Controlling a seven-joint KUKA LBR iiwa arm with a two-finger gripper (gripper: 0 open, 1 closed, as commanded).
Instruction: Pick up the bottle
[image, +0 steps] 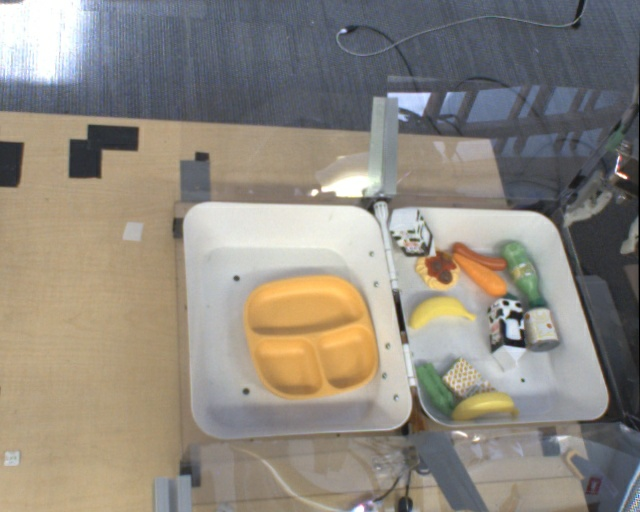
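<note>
**Green bottle lies in the right bin, near its far right side**

The bottle (521, 270) is green and lies on its side in the right bin (570, 260), close to that bin's far right wall, its length running roughly front to back. Just beside its near end stands a small black-and-white carton (507, 322), and touching that carton on the right is a small can (541, 327) lying over. To the bottle's left lie two orange carrots (482, 268), side by side and slanted, with a small reddish-brown piece (438, 268) at their left tip; what it is, is hard to tell at this size. A small white printed box (410, 234) sits at the bin's far left corner.

Nearer the middle lies a yellow banana (441, 312). Along the near wall are a green vegetable (434, 384), a checkered block (463, 376) and a second yellow banana (484, 405), crowded together.

The left bin (220, 250) holds an orange divided tray (310, 334), well apart from the bottle. Both bins rest on the counter (90, 300). The fingers cannot be judged open or closed from this view.
</note>
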